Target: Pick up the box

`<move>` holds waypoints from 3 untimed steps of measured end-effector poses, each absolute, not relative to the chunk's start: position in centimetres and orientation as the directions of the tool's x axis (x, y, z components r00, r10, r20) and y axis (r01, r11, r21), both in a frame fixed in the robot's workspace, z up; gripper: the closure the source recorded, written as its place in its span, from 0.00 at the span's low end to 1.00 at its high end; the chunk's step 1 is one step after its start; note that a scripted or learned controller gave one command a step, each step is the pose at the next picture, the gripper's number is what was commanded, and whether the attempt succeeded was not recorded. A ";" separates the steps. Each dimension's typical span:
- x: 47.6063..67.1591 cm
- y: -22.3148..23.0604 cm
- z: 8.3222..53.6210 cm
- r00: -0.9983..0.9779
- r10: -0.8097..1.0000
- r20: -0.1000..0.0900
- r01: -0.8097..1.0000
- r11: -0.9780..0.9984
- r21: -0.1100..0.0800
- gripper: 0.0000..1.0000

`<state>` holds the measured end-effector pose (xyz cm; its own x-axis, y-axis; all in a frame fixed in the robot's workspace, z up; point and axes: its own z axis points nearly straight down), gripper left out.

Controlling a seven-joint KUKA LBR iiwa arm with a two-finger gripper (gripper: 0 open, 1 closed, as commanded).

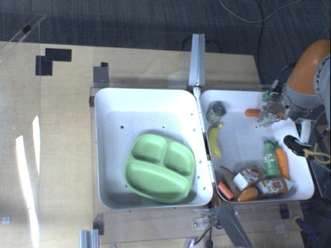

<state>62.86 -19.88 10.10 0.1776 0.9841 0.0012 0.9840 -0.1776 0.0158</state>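
A small brown box (pixel 273 186) lies at the front right corner of the right bin (pixel 235 138). Beside it, to the left, a second brown carton (pixel 248 176) with a white end rests among other items. My gripper (pixel 268 115) hangs over the back right part of that bin, well behind both boxes. A small orange piece (pixel 252 112) lies just left of it. Nothing can be made out in the gripper.
The right bin also holds a green bottle (pixel 270 159), a carrot (pixel 282 163), a banana (pixel 214 141), a grey can (pixel 215 110) and orange items (pixel 248 194) at the front. A green divided tray (pixel 160 167) lies in the left bin (pixel 111 138). A metal post (pixel 197 61) stands between the bins.
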 end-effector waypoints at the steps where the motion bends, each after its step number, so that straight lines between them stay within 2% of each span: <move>1: 62.9 -19.9 10.1 0.176 0.984 0.001 0.984 -0.176 0.016 0.00; 2: 61.1 -19.1 15.2 0.181 0.983 0.000 0.983 -0.181 0.007 0.00; 3: 58.1 -13.8 8.9 0.129 0.992 0.001 0.992 -0.129 0.010 0.00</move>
<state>58.09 -13.85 8.86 0.1288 0.9917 0.0007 0.9916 -0.1288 0.0101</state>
